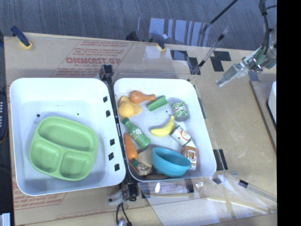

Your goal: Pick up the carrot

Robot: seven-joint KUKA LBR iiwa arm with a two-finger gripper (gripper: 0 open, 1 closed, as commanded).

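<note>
Carrot (130, 146) lies against right bin's (203, 121) crowded left wall.

The carrot (130, 146) lies hemmed between the bin wall (117, 140), green bottle (136, 133) and blue bowl (170, 162).

The blue bowl (170, 163) hides part of a brown item (146, 160); can labels are unreadable.

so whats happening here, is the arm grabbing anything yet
Not yet. The gripper is off to the right, outside both bins, nowhere near the toys. The carrot lies by the left wall of the right bin, beside a green bottle and a blue bowl. The left bin has a green tray.
</note>
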